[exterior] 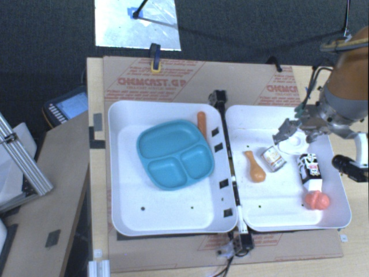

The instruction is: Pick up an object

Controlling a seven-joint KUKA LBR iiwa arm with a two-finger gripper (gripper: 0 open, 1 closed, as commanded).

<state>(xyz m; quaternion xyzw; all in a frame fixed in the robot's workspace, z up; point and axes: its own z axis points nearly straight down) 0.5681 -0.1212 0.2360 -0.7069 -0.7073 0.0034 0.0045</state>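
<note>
The tool (295, 130) hangs low over the far part of the right bin (242, 120), and whether it is spread or closed cannot be told from this slanted look down; nothing can be seen held in it. Directly beneath and just beside it lies a small white round lid-like piece (293, 145), the closest candidate for a pick, though its flat shape would likely be hard to grip. A little nearer the camera from the tool sits a small silver tin (273, 158) tipped on its side, and just beyond that, toward the divider, an orange wooden spoon-shaped toy (254, 167). On the arm's side of the tool stands a small black-and-white carton (310, 172), with a pink rounded toy (316, 201) touching its near end. These 5 things are scattered loosely, probably so each can be reached alone. Well apart from the tool, across the divider, the left bin (127, 212) holds a blue 3-compartment plate (175, 153) and an orange carrot-like stick (202, 123) at its far edge. Both bins rest on a cardboard sheet (173, 79) covering the tabletop (63, 143).
</note>
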